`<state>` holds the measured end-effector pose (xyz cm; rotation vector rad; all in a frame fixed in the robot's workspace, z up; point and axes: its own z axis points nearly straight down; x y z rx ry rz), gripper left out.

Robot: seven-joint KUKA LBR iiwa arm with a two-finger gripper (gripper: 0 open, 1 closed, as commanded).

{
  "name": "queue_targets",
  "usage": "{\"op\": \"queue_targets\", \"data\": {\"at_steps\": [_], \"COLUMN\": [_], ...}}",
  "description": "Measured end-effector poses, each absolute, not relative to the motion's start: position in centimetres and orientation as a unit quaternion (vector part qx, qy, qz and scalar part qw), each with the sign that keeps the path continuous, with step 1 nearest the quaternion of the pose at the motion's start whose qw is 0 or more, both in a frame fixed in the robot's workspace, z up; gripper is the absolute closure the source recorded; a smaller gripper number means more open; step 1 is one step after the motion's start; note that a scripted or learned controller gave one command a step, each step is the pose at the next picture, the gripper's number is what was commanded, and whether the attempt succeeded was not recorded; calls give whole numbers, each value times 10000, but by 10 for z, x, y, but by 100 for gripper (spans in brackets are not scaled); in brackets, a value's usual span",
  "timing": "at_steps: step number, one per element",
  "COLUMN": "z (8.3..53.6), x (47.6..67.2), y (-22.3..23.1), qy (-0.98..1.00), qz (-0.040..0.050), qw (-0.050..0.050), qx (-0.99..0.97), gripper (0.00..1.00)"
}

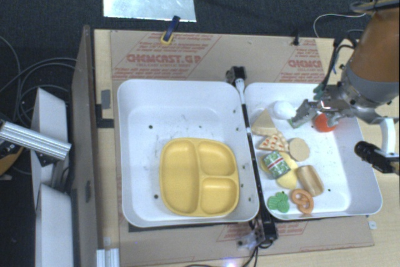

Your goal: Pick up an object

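My gripper hangs over the far part of the right bin, with the grey arm coming in from the right. A red-orange round thing shows just under the gripper; I cannot tell if it is gripped or lying on the bin floor. A white egg lies just left of the gripper. Nearer the front lie a pale cheese wedge, a pizza slice, a round cookie, a green can, a bread roll, a pretzel and a broccoli piece.
The left bin holds a yellow divided plate. A raised rim separates the two bins. Both bins rest on a cardboard sheet. Cables and a white box lie to the left of the bench.
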<state>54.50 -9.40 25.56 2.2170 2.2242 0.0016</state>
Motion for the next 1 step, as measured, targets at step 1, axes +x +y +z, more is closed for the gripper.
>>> {"op": "queue_targets", "data": {"at_steps": [1], "z": [150], "x": [525], "y": [-115], "qy": [7065], "qz": [-30], "qw": [-38], "qx": [7077], "gripper": [0]}}
